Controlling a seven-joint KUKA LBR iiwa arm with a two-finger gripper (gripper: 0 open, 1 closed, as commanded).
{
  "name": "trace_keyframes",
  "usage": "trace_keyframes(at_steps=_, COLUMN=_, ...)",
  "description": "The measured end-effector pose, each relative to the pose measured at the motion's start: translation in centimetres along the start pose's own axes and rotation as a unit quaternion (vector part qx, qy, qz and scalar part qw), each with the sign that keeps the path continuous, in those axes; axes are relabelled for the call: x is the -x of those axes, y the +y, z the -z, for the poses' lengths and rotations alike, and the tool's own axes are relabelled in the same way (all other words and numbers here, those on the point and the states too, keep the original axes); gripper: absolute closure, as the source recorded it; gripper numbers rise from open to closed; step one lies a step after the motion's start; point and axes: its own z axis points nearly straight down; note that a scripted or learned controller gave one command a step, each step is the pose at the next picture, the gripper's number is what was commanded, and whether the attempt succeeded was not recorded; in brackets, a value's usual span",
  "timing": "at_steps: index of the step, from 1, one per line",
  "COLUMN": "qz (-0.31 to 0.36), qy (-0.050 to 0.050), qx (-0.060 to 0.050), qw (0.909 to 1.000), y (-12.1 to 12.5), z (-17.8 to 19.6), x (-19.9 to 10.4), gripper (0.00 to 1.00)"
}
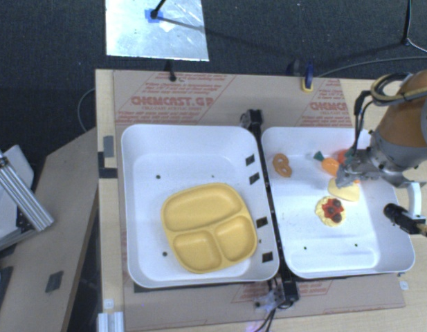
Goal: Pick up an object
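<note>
arm's in from the right, claw [347,176] low in the right bin [379,261], right at the far edge of a pale yellow flat piece [346,190] that looks like a toy slice of cheese. can't tell from here whether the claw is spread or pinched, and i see nothing lifted in it. my guess is it's down there because that slice is the pick it's going for.

crowded corner, though. a little orange carrot [329,163] with a green tip lies just beside the claw on its far left, something reddish pressed in next to it, too small to name. just near of the slice sits a small round pizza [330,211], yellow base, red and dark toppings. a tan pretzel [282,165] lies well apart to the left, near the divide.

all smooth, moulded plastic by the look of it, flat and thin, which i'd judge makes a grip tricky.

left bin [140,151] holds a yellow tray [209,225] with three rounded sections, glossy. both bins are shallow, white, round-cornered, sitting on the cardboard-covered bench [199,95].
</note>
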Motion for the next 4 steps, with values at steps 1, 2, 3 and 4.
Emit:
trace_keyframes(at_steps=1, qz=0.0, qy=0.0, qx=0.001, qw=1.0, y=0.0, z=4.4, x=0.4, gripper=1.0)
trace_keyframes(at_steps=2, qz=0.0, qy=0.0, qx=0.001, qw=1.0, y=-0.3, z=9.1, x=1.2, gripper=1.0)
trace_keyframes(at_steps=3, qz=0.002, qy=0.0, qx=0.0, qw=1.0, y=-0.2, z=11.1, x=1.2, gripper=1.0)
trace_keyframes(at_steps=4, qz=0.004, qy=0.001, qx=-0.001, qw=1.0, y=-1.9, z=10.9, x=-3.9, gripper=1.0)
